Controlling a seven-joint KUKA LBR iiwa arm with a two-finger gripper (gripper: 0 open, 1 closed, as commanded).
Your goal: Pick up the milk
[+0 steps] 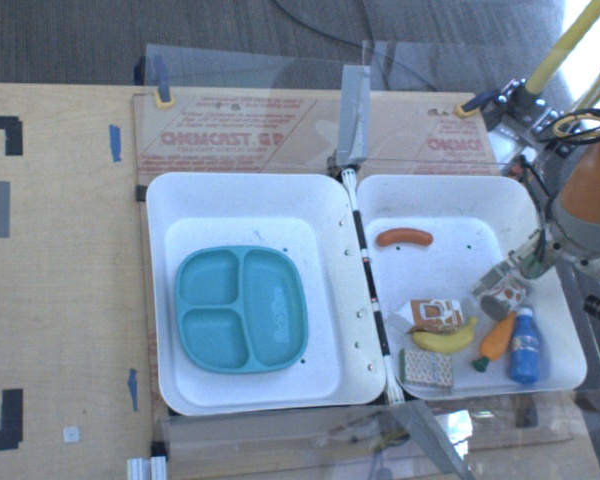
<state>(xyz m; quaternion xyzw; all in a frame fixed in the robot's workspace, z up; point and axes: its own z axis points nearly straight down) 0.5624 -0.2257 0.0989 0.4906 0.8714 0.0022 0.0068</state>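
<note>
Camera view: my gripper point(508, 286) sits low over the right bin point(460, 190), near its right wall, arm coming in from the right edge with the orange band up by the frame border. Fingers and whatever is under them blur together with a small red-and-white patterned item; can't tell how wide I'm open or if I've got anything.

Milk carton point(439, 314), brown and white, lies on the right bin's floor around the middle, to the left of my gripper and apart from it. Banana point(444, 339) touches its lower edge. Patterned square packet point(427, 369) just below the banana. Carrot point(496, 339) tilted just beside a blue bottle point(525, 346), both below my gripper near the bin's right corner. Sausage point(404, 237) alone toward the bin's upper left.

Left bin point(180, 200) holds a teal divided plate point(242, 309), three compartments.
</note>
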